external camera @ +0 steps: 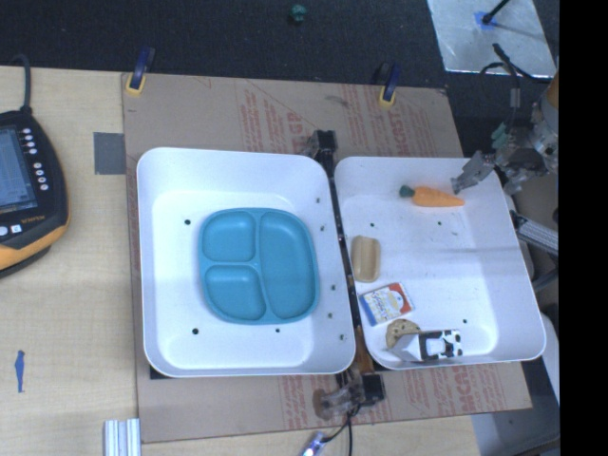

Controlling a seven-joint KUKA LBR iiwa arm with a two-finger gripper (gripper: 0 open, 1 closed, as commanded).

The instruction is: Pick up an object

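- Nearest the camera, at the front edge of the right-hand shallow white bin [494,283], a small black-and-white toy [439,346] lies beside a tan cookie-shaped piece [401,331].
- Just behind them sits a small flat packet with red and blue print [387,303], and past that a beige oblong block [366,257] against the bin's left wall.
- Alongside, the left-hand white bin [161,255] holds a light-blue plastic tray with three compartments [257,265].
- Farther back in the right bin, an orange toy carrot with a green tip [434,197] lies on its side near the far rim, well apart from the other pieces.
- At the far right corner of that bin, the arm's two-finger gripper [472,174] hangs just beside the carrot's orange end; whether it is parted or closed cannot be told at this angle, and nothing is seen held in it.
- Judging by position, the carrot looks the likely target. A tapered, rounded shape lying close to the rim could roll or squirt free if pinched off-centre, and a descent too near the wall risks striking the bin and nudging the carrot away.
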